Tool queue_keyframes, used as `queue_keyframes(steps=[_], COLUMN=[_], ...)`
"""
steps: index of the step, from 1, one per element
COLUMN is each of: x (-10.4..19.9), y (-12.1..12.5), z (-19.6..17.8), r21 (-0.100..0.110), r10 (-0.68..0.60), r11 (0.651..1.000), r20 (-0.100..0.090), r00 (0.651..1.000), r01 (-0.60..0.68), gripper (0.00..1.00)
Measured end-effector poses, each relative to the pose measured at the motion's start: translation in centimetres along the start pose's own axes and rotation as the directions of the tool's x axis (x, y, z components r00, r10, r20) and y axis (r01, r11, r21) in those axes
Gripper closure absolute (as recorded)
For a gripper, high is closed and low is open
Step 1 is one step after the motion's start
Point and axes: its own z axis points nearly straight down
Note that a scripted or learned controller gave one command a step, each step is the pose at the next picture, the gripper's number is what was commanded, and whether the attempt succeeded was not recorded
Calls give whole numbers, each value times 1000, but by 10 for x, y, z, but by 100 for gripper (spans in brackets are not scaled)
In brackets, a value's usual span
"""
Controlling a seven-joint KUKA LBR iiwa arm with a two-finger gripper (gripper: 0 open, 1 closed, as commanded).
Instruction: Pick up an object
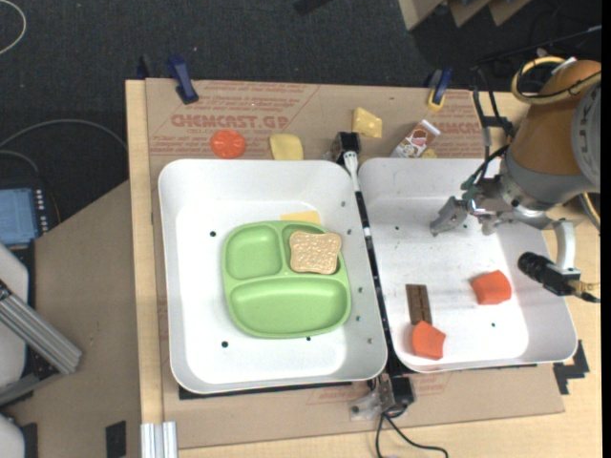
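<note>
While you look down on the bench, note the left bin (181, 256) holds a green tray (284, 280) with a piece of toast (315, 252) in its upper right compartment and a yellow slice (302, 218) just behind the tray. Behind the bins on the cardboard lie an orange disc (227, 143), a yellow piece (285, 147), a cheese wedge (367, 121) and a small packet (414, 141). Your right bin (544, 342) carries a brown bar (418, 301), an orange block (428, 340) touching the bar's near end, and a second orange block (492, 288) well apart to the right. The gripper (456, 214) hangs over the bin's bare upper part, well clear of all three; its fingers (446, 221) look spread apart with nothing between them.
</note>
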Motion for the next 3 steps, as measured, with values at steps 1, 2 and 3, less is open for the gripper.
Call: queue_keyframes(steps=[1, 2, 3], x=[-53, -44, -45], y=[-54, -98, -95], z=[18, 46, 33], r21=[12, 15, 6], r10=[5, 3, 3], r11=[1000, 1000, 1000], r20=[-6, -8, -3], r00=[1000, 1000, 1000], r01=[-5, -3, -3], gripper=[0, 0, 100])
